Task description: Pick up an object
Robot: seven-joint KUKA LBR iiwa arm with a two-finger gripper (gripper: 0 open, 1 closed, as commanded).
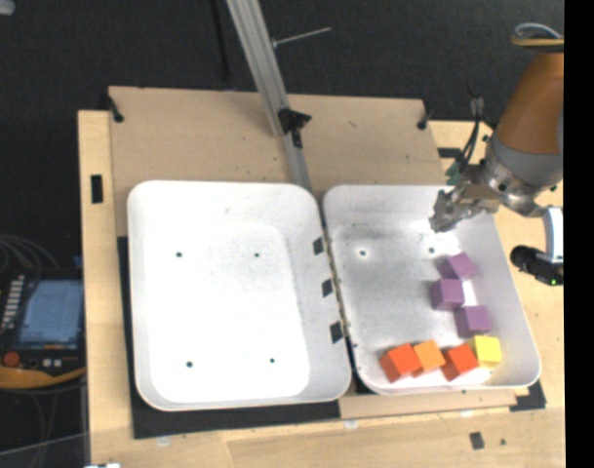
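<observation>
Gripper (443,218) hovers at 1 o'clock of right bin (375,291), above purple blocks (457,286); finger state unclear, can't tell. Orange blocks (414,359) at 5 o'clock.

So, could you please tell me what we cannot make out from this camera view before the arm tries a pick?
- The hand: small and blurred over the right bin, so how its fingers stand is unreadable.
- The arm: its upper part is cut off by the view's right edge.
- The purple blocks: they sit so close together that whether they touch is unclear.
- The orange and red blocks and the yellow block: too small to tell whether any are stacked.
</observation>
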